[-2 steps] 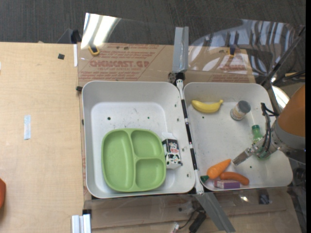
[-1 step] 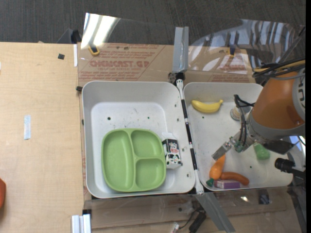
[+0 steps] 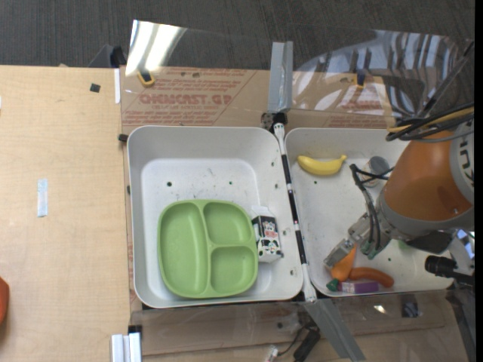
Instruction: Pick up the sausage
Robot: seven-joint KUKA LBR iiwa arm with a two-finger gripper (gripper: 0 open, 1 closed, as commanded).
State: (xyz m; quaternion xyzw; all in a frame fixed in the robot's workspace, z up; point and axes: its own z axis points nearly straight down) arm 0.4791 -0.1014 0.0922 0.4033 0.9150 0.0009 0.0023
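The sausage [image 3: 373,276], an orange-brown link, lies along the front wall of the right bin [image 3: 332,202]. My gripper [image 3: 341,256] is low in that bin, just left of and above the sausage's left end. A small orange piece [image 3: 344,265], like a carrot, sits right at the gripper's tip, touching or very close to it. The arm's orange band [image 3: 423,183] covers the bin's right part.
A purple and yellow marker [image 3: 353,286] lies against the front wall under the sausage. A banana [image 3: 322,164] and a grey object [image 3: 377,164] lie at the back of the right bin. The left bin [image 3: 143,202] holds a green divided plate [image 3: 209,247] and a small cow-print carton [image 3: 266,237].
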